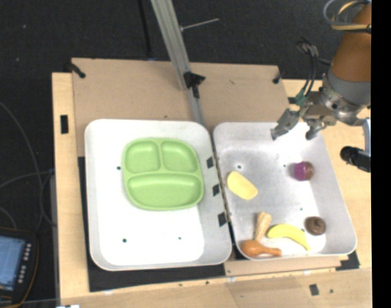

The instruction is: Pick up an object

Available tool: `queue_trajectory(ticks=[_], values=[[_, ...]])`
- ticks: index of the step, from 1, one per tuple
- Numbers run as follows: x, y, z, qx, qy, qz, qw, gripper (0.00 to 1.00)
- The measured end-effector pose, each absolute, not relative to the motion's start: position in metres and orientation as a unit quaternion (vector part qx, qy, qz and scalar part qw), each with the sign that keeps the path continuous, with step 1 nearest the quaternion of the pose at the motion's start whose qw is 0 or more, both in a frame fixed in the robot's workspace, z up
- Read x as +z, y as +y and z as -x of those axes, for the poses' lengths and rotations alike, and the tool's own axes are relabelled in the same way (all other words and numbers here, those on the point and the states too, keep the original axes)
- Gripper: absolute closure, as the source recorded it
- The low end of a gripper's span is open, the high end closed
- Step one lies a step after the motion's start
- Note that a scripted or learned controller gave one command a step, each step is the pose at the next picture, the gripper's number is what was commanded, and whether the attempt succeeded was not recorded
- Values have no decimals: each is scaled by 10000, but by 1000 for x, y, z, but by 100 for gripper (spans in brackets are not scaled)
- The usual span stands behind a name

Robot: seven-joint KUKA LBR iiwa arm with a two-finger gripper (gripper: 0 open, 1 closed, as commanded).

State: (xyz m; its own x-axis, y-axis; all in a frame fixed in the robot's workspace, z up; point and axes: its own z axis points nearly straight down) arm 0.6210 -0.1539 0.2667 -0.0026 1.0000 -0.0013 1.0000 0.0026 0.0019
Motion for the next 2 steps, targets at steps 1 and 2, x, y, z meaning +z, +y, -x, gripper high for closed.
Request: queue_trajectory(ticks=[1,2], values=[[267,-154,-621,0,7081,-7061,12,0],[210,-164,-625,-19,7069,-7073,-6,0]])
